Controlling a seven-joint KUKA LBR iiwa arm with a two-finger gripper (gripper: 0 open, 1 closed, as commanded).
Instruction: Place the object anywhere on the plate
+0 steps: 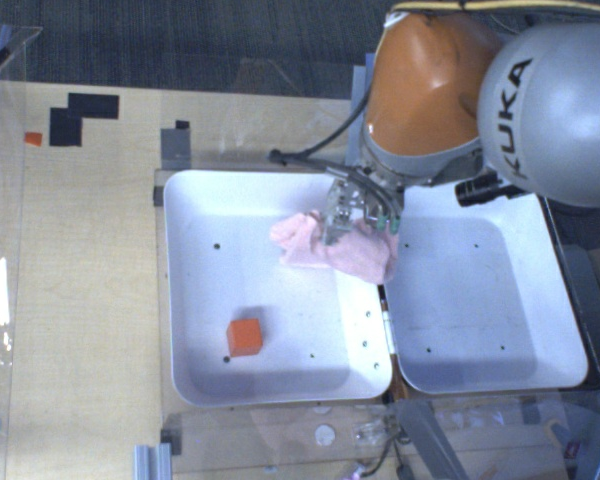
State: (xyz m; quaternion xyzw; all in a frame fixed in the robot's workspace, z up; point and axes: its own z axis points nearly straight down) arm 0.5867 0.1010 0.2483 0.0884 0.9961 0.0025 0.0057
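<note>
A small orange cube (245, 337) rests on the floor of the left bin (195, 268), towards its front left. A pink, crumpled, cloth-like piece (358, 256) lies at the back right of the same bin, against the wall shared with the right bin. My gripper (337, 226) hangs from the orange-banded wrist directly over the pink piece's upper left part and seems to touch it. The cube is well apart from the gripper, to its lower left. The wrist hides the back edge of the pink piece.
The right bin (480, 298) stands beside the left one, and the arm's grey body covers its back right corner. Black markers (80, 116) and a small orange tag (33, 139) lie on the bench at the back left.
</note>
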